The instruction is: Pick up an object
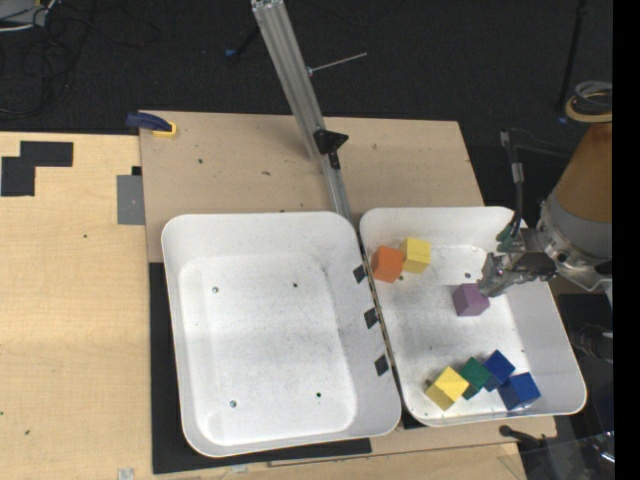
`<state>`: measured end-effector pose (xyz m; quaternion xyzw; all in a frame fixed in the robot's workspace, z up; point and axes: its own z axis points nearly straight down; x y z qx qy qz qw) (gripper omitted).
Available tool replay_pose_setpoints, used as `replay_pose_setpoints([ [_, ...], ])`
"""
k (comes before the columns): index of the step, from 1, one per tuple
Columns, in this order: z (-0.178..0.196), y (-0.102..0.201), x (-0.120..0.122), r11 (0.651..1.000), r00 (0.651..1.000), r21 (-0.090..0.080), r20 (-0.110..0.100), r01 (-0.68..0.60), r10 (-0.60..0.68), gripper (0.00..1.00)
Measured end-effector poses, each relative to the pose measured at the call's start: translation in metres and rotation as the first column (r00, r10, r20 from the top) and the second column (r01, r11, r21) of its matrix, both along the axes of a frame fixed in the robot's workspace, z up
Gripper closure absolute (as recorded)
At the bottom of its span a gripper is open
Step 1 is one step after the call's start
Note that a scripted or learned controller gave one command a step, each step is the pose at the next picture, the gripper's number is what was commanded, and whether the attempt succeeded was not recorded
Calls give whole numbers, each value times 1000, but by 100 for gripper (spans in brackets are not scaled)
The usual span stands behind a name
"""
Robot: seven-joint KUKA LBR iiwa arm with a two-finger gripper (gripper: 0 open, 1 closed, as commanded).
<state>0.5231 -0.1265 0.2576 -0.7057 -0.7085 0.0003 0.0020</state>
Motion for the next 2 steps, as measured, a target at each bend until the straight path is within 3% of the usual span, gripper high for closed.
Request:
replay_pose_setpoints([
  [2, -27, 113, 7, 1000, 1000, 0, -3, 0, 0, 100],
])
